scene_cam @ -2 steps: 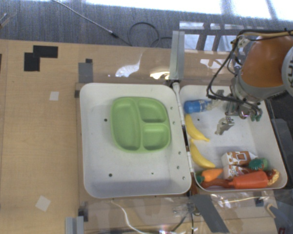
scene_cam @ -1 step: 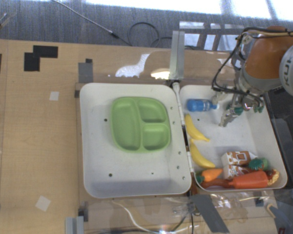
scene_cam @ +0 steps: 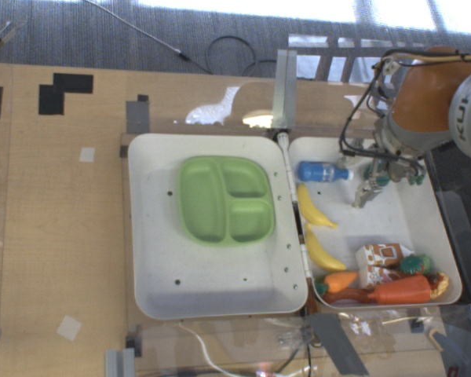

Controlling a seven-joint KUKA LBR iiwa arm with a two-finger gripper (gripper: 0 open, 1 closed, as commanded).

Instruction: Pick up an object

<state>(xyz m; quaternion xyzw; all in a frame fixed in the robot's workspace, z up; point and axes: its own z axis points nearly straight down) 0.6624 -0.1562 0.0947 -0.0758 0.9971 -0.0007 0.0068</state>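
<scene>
My gripper [scene_cam: 366,193] hangs over the upper middle of the right bin [scene_cam: 424,210], below the arm's orange band [scene_cam: 428,93]. Nothing shows in its grasp. A blue bottle [scene_cam: 322,171] lies on its side just left of the gripper, near the bin's top left corner. Two yellow bananas [scene_cam: 314,209] [scene_cam: 324,254] lie along the bin's left wall. In the bottom part sit a small carton [scene_cam: 379,261], a carrot [scene_cam: 341,281], a long orange-red item [scene_cam: 400,290] and a green piece [scene_cam: 414,264].
The left bin [scene_cam: 153,234] holds a green divided tray [scene_cam: 225,199]. A metal divider post [scene_cam: 283,93] stands between the bins at the back. Cables [scene_cam: 353,132] loop beside the wrist. Bare white floor lies under and right of the gripper.
</scene>
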